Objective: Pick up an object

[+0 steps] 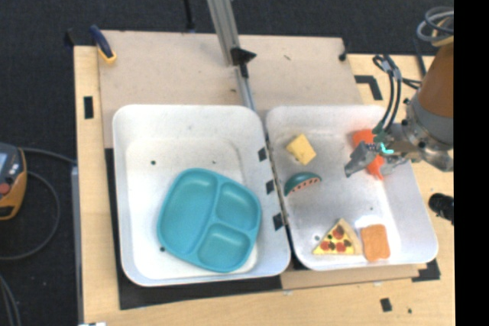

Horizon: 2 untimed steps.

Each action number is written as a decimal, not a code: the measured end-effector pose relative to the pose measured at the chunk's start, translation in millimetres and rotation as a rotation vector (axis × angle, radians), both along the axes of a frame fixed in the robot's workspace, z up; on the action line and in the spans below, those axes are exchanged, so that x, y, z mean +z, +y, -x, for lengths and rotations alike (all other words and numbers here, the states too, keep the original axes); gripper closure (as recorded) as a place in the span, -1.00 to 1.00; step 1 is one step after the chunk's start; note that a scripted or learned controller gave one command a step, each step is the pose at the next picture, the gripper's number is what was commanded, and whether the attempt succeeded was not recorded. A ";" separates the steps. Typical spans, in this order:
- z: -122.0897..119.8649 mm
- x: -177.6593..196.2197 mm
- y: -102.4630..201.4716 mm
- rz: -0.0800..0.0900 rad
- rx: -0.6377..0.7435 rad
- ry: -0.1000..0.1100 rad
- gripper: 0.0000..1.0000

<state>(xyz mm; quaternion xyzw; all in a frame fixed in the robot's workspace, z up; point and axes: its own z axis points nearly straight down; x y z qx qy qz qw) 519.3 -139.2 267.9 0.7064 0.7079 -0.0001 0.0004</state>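
Note:
My gripper (372, 158) hangs over the upper right part of the right bin (397, 240), reaching in from the right. An orange object (362, 137) lies directly at the gripper and is partly covered by it; whether it is held is unclear. Further left in the same bin lie a yellow cheese-like block (301, 149) and a teal and red half-round piece (302, 182). A pizza slice (336, 239) and an orange-tan block (374, 241) sit near the bin's front edge.
The left bin (137, 141) holds a teal divided plate (210, 219). A metal post (218, 0) rises behind the seam between the bins. Cables (393, 91) run beside the arm at the right.

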 end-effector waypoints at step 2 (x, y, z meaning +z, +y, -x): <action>-10.7 -52.2 -2.8 0.000 -0.002 0.002 -1.00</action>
